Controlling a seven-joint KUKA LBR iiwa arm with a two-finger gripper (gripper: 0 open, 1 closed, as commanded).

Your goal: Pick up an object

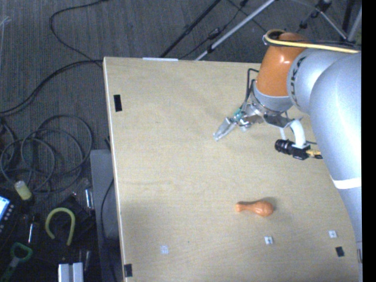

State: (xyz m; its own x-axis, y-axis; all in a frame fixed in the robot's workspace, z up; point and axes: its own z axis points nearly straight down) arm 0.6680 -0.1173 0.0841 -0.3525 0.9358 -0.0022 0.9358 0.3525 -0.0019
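Across the middle and right of the frame lies a light wooden board (176, 157), its top edge in the upper centre and its lower edge running out at the bottom. Small black marks sit on it near the upper left corner and along the bottom, and a few small white tags lie near the lower right.

At the right edge stands the grey arm (335, 110), large and curved, with its orange band (276, 69) in the upper right of the frame. A black cable loops over the band, and a small black fitting (292, 148) sticks out below the wrist.

From the wrist the gripper (226, 128) reaches leftward, over the board's upper centre. Whether its tips are spread or closed cannot be told from this view; nothing is seen between them.

Below it, in the lower centre-right of the board and well apart from the gripper, lies a small orange object (257, 207), pear-shaped, on its side with the narrow end pointing left.

Left of the board, the dark carpet (53, 51) bears coiled black cables (47, 151) and a yellow-green hook (60, 222). Tripod legs (252, 10) cross the top.
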